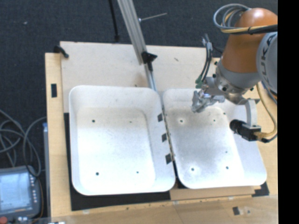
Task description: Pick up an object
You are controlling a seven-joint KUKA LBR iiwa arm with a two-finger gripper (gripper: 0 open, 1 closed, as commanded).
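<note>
Gripper (pixel 200 103) hangs low over the far end of the right bin (pixel 254 169), close to the wall it shares with the left bin (pixel 112 139). The arm (pixel 243 55) leans in above it from the right. Whether the gripper is released or clenched I cannot tell; from this slant it reads as one grey lump, and nothing can be seen held in it.

Where the object lies I cannot tell either. The floors of both bins carry dark speckling and a few small dots, and anything directly under the gripper is hidden by it.

The main risk, as I judge it, is a descent onto bare plastic. If the program chose its spot from speckle or a shadow, the gripper would come up with nothing.

A second risk is the bin itself. So near the shared wall and the small dark clips (pixel 164 136) along it, a drop straight down could strike the rim or push the bin sideways.

A third is the black fitting (pixel 243 129) and its cable, which hang over the right bin beside the wrist. A turn of the wrist could drag them across the bin floor.
</note>
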